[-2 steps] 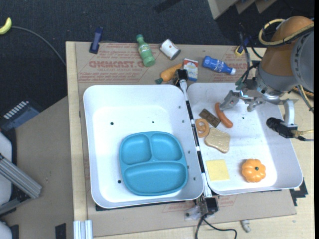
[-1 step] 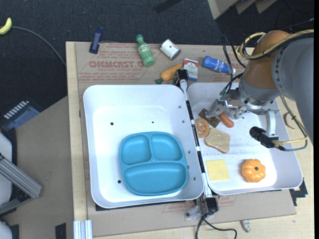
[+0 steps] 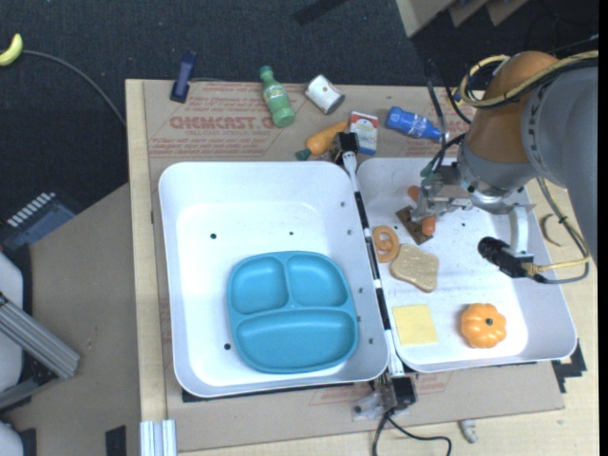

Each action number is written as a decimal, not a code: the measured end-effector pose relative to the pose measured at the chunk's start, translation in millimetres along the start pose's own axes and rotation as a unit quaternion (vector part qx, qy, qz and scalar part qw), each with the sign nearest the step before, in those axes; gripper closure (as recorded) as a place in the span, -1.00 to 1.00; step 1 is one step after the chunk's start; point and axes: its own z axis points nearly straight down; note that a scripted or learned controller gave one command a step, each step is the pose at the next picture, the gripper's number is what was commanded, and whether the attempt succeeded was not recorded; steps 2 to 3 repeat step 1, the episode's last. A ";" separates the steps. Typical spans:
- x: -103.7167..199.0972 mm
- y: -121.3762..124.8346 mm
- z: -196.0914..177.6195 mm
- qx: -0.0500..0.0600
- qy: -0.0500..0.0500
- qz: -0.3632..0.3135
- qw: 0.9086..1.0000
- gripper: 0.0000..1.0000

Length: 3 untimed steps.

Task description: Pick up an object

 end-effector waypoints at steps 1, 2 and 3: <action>12.9 -62.0 -65.2 0.005 0.000 0.001 1.000 1.00; 12.9 -62.0 -65.2 0.005 0.000 0.001 1.000 1.00; 12.9 -62.0 -65.2 0.005 0.000 0.001 1.000 1.00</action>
